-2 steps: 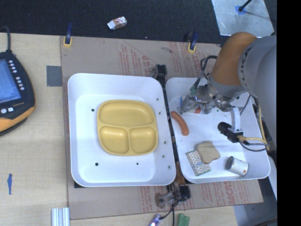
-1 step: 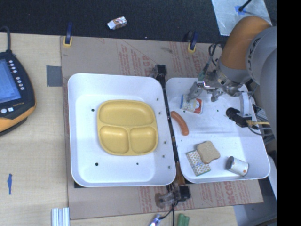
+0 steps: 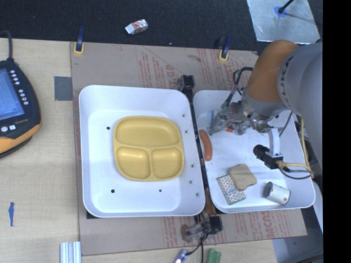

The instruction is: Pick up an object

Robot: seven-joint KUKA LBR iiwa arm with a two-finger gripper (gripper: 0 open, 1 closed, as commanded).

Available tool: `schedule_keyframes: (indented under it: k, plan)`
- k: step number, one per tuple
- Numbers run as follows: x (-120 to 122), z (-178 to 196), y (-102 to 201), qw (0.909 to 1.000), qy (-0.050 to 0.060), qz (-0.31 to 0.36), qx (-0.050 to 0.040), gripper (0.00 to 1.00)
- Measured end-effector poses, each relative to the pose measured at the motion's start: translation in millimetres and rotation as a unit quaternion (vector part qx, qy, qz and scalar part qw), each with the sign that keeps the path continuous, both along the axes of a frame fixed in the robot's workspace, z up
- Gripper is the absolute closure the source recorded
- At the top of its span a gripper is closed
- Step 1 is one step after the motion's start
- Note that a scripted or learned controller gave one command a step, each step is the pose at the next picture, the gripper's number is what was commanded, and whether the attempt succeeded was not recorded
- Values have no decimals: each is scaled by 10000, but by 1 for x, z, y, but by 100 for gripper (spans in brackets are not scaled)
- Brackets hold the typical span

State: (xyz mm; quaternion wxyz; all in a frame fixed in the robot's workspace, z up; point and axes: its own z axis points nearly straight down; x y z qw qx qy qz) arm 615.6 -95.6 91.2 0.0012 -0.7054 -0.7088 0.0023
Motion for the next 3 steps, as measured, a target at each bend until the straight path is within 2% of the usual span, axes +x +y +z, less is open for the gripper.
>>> schedule_keyframes:
  k: [1, 2, 3]
  plan:
    - [41, 1, -18, 10000, -15, -4, 11, 0]
    - [40, 1, -117, 10000, -14, -18, 13, 0]
    - [-50, 0, -97, 10000, -1, -1, 8, 0]
